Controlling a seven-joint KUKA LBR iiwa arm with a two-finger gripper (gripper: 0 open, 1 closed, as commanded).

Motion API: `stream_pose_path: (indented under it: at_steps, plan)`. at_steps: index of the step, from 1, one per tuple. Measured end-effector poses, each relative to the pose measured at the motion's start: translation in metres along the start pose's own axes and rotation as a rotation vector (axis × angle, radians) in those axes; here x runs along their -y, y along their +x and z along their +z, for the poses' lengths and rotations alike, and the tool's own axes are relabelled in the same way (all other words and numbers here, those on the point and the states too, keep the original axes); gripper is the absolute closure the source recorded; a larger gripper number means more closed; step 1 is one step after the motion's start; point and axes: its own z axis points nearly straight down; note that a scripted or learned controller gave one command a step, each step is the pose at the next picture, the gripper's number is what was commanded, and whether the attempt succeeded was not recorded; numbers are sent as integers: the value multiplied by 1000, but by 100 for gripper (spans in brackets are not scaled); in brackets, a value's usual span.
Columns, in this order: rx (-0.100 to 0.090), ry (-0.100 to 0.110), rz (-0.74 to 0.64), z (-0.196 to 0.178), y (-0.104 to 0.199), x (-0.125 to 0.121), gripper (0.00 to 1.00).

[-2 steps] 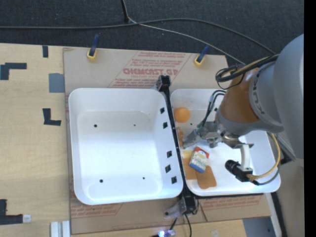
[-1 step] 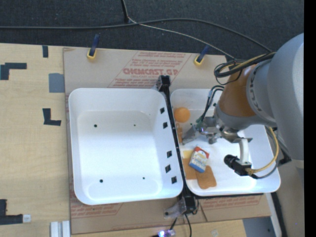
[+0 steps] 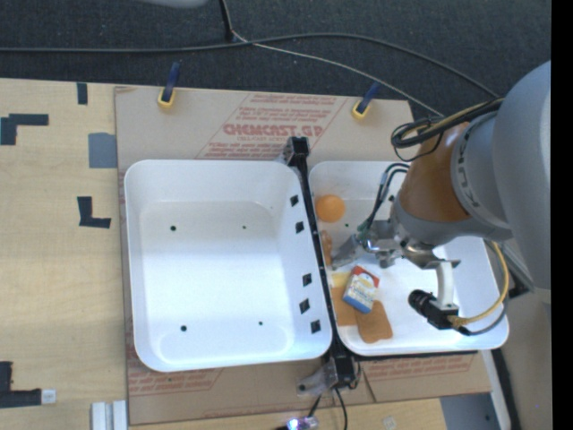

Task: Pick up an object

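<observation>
Small carton point(image 3: 360, 290) lies just beside the gripper point(image 3: 365, 251), apart.

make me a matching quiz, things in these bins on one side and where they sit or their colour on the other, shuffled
Things:
1. orange ball
2. small carton
3. tan flat piece
4. hand

Descriptions:
A. at the near edge of the right bin, just below the carton
B. over the right bin, between the ball and the carton
C. white and orange with a blue end
D. round, by the divider near the far side of the right bin

Pairs: 1-D, 2-C, 3-A, 4-B
</observation>
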Motion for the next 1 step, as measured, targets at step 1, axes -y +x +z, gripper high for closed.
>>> stream_pose_path:
  at_steps: [1]
  plan:
    - [0,1,0,-9,0,0,100]
